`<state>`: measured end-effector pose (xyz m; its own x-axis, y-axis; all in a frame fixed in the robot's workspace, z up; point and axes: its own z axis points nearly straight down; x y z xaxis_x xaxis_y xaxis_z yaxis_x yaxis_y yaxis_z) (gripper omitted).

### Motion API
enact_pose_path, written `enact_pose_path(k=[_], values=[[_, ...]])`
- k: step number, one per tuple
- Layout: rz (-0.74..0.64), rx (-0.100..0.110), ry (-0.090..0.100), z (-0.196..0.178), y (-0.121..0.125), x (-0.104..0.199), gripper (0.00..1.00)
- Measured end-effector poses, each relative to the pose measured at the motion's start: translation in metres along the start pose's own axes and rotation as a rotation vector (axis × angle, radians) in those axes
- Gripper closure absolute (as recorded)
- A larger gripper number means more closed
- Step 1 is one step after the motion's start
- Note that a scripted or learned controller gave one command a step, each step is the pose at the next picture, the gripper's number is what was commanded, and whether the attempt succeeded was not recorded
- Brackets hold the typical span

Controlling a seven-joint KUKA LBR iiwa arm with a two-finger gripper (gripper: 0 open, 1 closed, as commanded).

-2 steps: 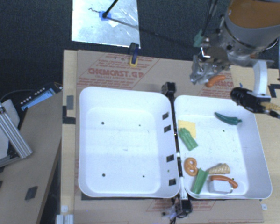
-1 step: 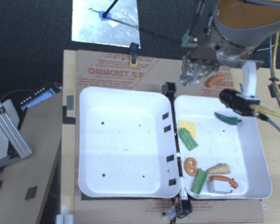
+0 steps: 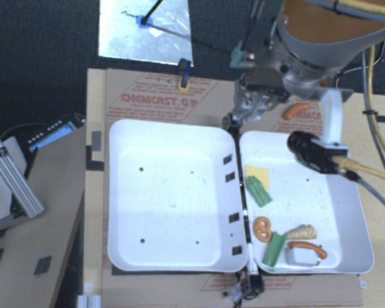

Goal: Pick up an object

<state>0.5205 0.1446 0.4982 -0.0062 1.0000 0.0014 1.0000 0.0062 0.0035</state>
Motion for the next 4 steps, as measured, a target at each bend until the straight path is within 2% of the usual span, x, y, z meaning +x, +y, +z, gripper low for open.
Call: enact_pose_path(k=[1, 2, 4], values=[[0.0, 0.0, 0.0, -0.026, -0.026, 0.023, 1.0], [0.001, 0.001, 0.0, -0.037, -0.034, 0.041, 1.0], [0.001, 0.002, 0.001, -0.037, -0.033, 0.085, 1.0]])
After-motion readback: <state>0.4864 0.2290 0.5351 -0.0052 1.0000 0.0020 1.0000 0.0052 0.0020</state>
